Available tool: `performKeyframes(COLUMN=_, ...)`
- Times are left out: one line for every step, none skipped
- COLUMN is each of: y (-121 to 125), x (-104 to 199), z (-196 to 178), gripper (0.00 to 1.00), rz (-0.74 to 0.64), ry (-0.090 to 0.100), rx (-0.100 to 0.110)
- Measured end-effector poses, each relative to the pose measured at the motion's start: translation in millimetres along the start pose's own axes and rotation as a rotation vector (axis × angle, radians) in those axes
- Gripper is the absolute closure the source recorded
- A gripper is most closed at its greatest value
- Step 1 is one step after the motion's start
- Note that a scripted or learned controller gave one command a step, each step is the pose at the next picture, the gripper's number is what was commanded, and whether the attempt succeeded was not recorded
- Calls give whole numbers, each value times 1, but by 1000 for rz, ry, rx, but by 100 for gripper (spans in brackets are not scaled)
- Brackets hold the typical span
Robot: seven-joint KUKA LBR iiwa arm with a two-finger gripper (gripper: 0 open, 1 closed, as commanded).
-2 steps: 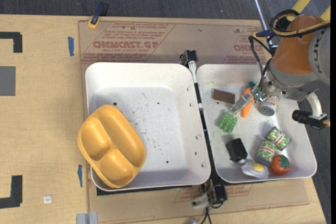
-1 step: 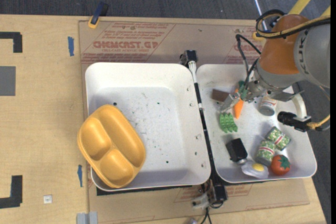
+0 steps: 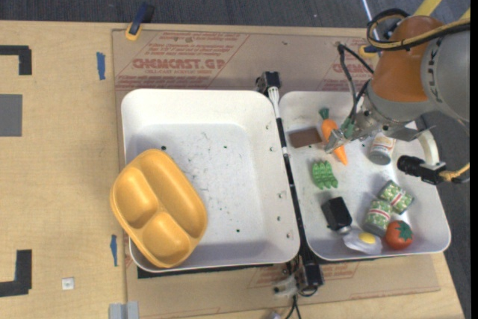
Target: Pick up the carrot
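Carrot (image 3: 333, 140): seen lying in the right bin (image 3: 437, 239), beside a brown block (image 3: 303, 137).
Gripper (image 3: 348, 132): positioned over the carrot; jaw state cannot be told.

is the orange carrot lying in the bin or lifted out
Cannot tell for sure. The orange carrot with its green top shows over the right white bin, at the gripper, which hides its middle.

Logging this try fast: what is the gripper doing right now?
Gripper: down on the carrot in the right bin; open or shut cannot be told.
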State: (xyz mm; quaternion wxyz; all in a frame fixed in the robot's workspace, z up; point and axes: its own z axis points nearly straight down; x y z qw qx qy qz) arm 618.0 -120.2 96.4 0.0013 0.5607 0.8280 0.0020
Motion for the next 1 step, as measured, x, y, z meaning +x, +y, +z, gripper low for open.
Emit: performKeyframes(y=56, x=23, z=-89, gripper=100, rz=127, ry=-2, rx=1)
